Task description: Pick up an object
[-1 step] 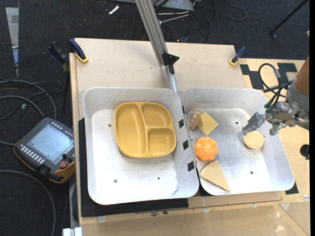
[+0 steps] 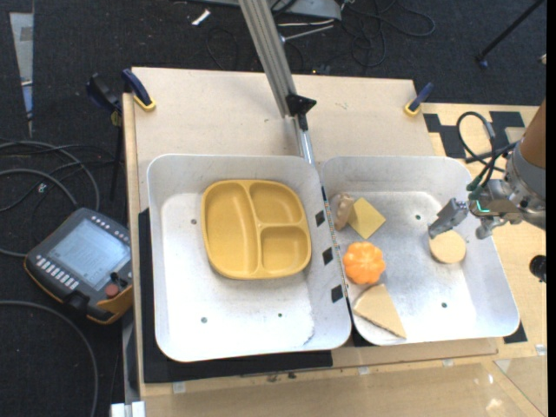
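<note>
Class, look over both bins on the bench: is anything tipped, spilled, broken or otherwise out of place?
Nothing stands out. The yellow divided tray lies flat in the left bin. In the right bin, the orange, two cheese-like wedges and a pale round piece lie apart, unspilled. The claw is just above the round piece.

arm (image 2: 530,159): grey body
gripper (image 2: 463,218): dark grey metal fingers, a small green light
cables: black, perhaps looped behind the wrist

Honestly can't read any text, labels or numbers anywhere here. The handheld pendant (image 2: 84,263) has a lit screen, but it's way too blurry.
</note>
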Controlling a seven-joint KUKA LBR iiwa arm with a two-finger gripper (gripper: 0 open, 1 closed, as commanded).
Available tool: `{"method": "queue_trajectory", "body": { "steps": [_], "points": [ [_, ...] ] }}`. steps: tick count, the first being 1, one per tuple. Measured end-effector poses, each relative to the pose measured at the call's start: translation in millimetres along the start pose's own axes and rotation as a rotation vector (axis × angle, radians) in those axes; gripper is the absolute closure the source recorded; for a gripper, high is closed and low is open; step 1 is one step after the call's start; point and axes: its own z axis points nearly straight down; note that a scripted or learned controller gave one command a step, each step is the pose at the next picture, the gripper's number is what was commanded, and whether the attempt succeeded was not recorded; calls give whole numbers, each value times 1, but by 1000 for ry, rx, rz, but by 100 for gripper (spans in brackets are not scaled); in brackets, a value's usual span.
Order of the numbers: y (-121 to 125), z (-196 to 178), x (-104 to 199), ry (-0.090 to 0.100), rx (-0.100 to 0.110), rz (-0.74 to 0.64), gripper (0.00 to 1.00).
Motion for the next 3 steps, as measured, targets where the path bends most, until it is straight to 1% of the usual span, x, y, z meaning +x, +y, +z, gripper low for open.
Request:
{"method": "queue_trajectory", "body": {
  "steps": [1, 2, 3],
  "points": [
    [7, 55, -7, 1, 5, 2, 0],
    [-2, 104, -10, 1, 6, 2, 0],
    [-1, 153, -10, -1, -1, 2, 0]
  ]
}}
